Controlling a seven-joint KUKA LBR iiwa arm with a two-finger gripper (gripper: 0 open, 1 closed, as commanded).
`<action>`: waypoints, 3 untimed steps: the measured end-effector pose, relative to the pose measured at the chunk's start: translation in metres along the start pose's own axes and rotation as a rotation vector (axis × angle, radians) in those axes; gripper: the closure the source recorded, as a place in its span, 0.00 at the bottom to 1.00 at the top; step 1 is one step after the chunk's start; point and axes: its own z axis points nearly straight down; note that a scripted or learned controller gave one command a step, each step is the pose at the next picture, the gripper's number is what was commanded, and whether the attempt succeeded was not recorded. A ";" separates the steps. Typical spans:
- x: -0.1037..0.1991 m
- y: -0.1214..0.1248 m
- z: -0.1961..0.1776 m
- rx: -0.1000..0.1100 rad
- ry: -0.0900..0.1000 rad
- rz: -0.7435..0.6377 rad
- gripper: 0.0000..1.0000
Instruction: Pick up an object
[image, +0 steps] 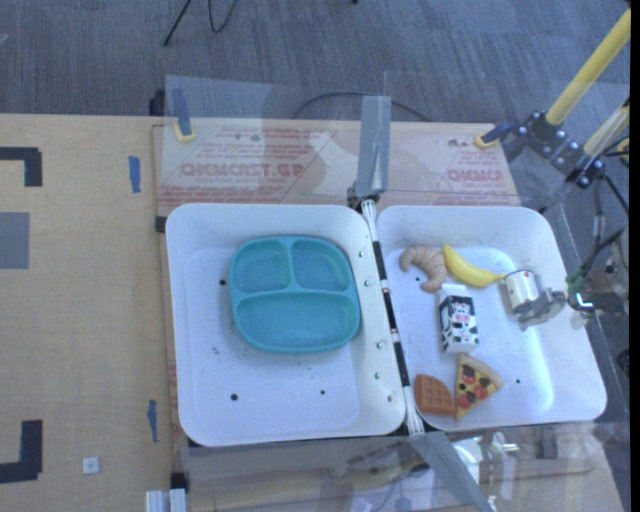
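Silver metal gripper (527, 297) at right bin's (585, 395) right side – grip state cannot be told – curved yellow banana (468, 267) just left could be knocked.

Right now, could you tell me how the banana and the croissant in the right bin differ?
The banana is bright yellow and smooth; the croissant is tan and lumpy. The banana is the longer and slimmer, while the croissant is short and plump. The banana lies nearer the metal can; the croissant lies nearer the divider between the bins. Both are curved and lie side by side at the far end of the right bin.
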 end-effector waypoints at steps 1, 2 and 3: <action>0.004 0.061 0.102 -0.004 -0.002 -0.021 0.00; 0.090 0.084 0.110 -0.013 -0.002 0.092 0.00; 0.046 0.163 0.111 0.010 0.003 -0.149 0.00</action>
